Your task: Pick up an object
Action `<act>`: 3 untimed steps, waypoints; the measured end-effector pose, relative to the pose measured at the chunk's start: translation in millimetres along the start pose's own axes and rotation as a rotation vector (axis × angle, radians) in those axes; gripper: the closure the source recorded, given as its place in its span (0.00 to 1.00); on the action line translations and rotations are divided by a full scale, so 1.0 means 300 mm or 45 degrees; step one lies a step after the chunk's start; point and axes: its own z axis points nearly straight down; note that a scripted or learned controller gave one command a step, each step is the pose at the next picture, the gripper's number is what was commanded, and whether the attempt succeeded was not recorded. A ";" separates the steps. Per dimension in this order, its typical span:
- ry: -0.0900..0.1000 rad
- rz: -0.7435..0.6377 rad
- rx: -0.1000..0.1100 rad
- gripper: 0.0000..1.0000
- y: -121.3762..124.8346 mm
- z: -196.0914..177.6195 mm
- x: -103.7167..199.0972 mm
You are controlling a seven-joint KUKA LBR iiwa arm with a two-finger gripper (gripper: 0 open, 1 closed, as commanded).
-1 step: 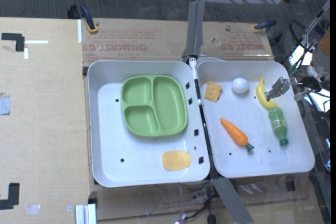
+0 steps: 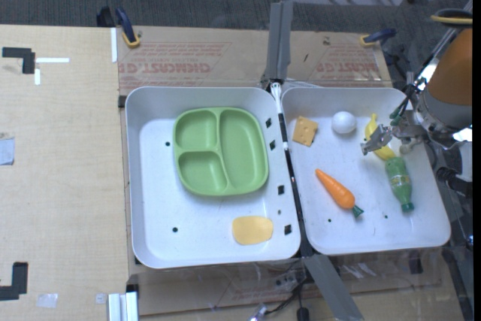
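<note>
Left bin (image 2: 143, 184): green divided plate (image 2: 222, 151) in the middle, flat yellow piece (image 2: 252, 230) near the front edge
Right bin (image 2: 421, 233): tan cracker (image 2: 304, 131) at the back left corner, white ball (image 2: 343, 122) beside it toward the back edge, orange carrot (image 2: 336, 189) near the middle, yellow banana (image 2: 373, 133) toward the right edge with a green bottle (image 2: 399, 182) lying just in front of it
Tool (image 2: 378, 140): low over the banana at the right side of the right bin; whether its fingers are apart or together I cannot tell, and nothing is seen held
Likely target: the banana, judged from where the tool sits
Risk: banana and bottle lie close, so a descent could nudge the bottle or pinch both; the curved banana could slip out on closing; the bin's right wall is near and may crowd the wrist
</note>
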 end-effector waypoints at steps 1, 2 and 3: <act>0.003 -0.109 -0.004 0.00 0.162 0.068 0.010; -0.003 -0.114 -0.005 1.00 0.163 0.036 0.007; -0.002 -0.030 -0.003 1.00 0.235 -0.297 0.283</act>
